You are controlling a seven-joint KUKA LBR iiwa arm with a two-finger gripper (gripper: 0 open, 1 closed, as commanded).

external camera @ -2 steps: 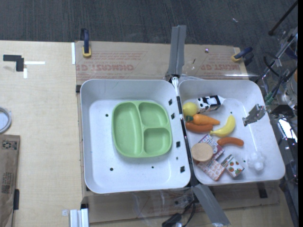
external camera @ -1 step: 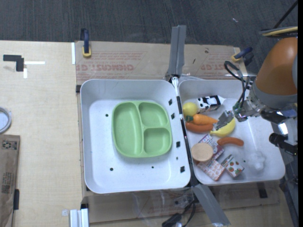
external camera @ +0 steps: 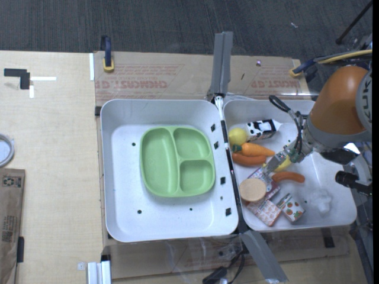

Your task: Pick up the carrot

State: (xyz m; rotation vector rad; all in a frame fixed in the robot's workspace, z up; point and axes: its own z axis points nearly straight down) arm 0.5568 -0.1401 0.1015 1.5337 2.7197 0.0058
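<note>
The carrot (external camera: 257,149) is orange and lies in the left half of the right bin (external camera: 340,218), just below a yellow lemon (external camera: 237,136). A second orange piece (external camera: 247,158) lies against its lower side. My gripper (external camera: 276,163) reaches down from the grey and orange arm (external camera: 337,108) and sits low in the bin, just right of the carrot's right end and slightly below it. A small yellow thing (external camera: 285,163) shows right beside the gripper tip. Nothing is visibly held.
The right bin also holds a black-and-white toy (external camera: 262,129), a red sausage-like piece (external camera: 288,178), a round tan bun (external camera: 253,189), two small packets (external camera: 277,209) and a white tuft (external camera: 323,201). The left bin (external camera: 118,218) holds a green divided plate (external camera: 177,160).
</note>
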